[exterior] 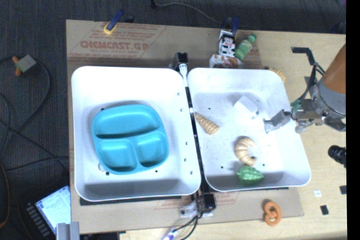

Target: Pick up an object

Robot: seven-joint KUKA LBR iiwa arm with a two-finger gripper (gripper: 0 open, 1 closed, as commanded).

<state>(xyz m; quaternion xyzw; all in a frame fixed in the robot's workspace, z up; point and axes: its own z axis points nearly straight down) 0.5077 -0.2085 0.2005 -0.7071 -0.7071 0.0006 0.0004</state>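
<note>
Four loose items in the right bin, gripper at its right rim

Right shallow white plastic bin (pixel 281 84): holds four pieces. A small white flat rectangular piece (pixel 246 105) lies in the upper middle of the floor. A tan ridged cone-shaped toy (pixel 206 123) lies near the left wall, its point toward the divider. A beige curled croissant-shaped toy (pixel 245 149) lies lower centre. A green bumpy leafy toy (pixel 250 174) lies just below the croissant toy, close to the front wall. All four rest on the bin floor, apart from the gripper.

Two-finger gripper (pixel 277 121): grey, reaching in from the right, over the right edge of the right bin, beside the white flat piece and above the croissant toy. Nothing is seen between its fingers; whether they are spread or closed cannot be told.

Left shallow white plastic bin (pixel 84 84): holds a light blue three-compartment plastic tray (pixel 130 137), lying flat in the centre.

Bench surround: a green bottle-shaped toy (pixel 244 46) beside a printed white and red packet (pixel 225 50) behind the right bin; a blue and yellow clamp (pixel 113 21) at the far left edge of the brown board; an orange ring-shaped toy (pixel 272 212) on the board in front of the right bin.
</note>
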